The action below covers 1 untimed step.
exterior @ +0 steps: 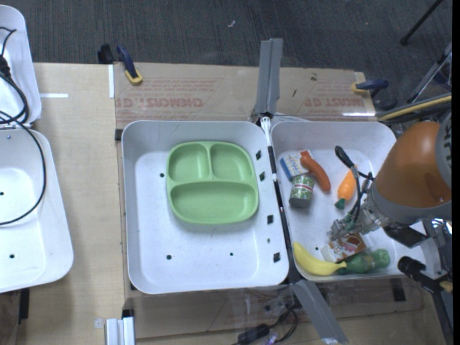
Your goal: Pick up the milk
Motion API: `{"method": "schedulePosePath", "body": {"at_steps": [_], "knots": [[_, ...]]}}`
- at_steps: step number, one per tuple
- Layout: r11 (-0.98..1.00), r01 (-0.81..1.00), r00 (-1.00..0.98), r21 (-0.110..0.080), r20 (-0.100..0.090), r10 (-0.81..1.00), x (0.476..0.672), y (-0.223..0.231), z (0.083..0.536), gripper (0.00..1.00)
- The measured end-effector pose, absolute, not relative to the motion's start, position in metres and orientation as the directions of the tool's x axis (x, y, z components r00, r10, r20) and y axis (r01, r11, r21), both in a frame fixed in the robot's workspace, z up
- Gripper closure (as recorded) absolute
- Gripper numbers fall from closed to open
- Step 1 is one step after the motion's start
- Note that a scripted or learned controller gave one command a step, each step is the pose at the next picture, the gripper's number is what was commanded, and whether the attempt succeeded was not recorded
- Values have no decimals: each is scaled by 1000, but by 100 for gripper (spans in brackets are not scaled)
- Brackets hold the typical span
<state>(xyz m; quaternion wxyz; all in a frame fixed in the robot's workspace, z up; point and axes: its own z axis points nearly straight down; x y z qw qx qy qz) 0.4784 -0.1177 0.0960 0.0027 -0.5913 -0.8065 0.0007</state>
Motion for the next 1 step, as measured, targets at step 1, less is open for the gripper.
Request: {"method": "schedulePosePath", "body": {"at_steps": [1], "knots": [[197,980,-197,-3,1,980,488,-170,89,100]]}}
